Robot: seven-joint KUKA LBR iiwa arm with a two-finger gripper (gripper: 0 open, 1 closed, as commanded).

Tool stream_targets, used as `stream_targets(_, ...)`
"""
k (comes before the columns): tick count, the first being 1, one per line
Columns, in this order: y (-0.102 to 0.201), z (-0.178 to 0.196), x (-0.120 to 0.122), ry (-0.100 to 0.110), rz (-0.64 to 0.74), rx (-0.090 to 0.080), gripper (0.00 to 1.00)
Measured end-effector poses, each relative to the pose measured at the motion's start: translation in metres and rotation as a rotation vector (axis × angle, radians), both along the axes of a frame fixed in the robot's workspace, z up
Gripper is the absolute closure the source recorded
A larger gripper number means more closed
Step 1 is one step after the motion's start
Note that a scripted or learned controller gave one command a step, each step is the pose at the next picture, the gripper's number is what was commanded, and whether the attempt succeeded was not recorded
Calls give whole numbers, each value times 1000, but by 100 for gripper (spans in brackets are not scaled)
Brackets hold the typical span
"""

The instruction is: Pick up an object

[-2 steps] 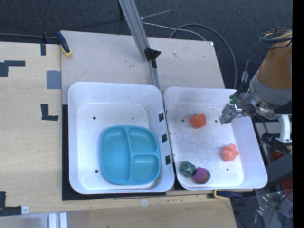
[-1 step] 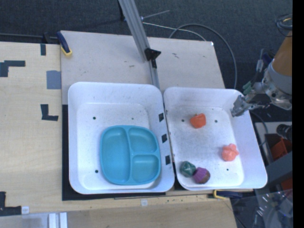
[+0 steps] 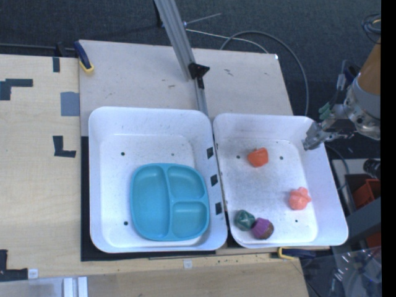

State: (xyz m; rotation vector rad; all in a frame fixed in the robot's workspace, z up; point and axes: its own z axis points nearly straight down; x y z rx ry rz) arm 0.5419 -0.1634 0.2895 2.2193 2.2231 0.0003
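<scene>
Two bins sit side by side on the bench. The left bin holds a tray with three parts, which lies toward the near side. The right bin holds four small toys. One toy lies near the far middle. Another lies by the right wall. Two more, a small one and a round one, touch each other at the near edge. The gripper is over the far right corner of the right bin. A metal pole slants up behind the bins, and a clamp sits at the bench's far left corner.
</scene>
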Motion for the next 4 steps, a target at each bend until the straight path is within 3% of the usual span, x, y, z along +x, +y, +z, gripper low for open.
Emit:
stream_targets(2,114,-27,5,4,5,2,100)
stream_targets(4,222,-28,0,3,5,1,100)
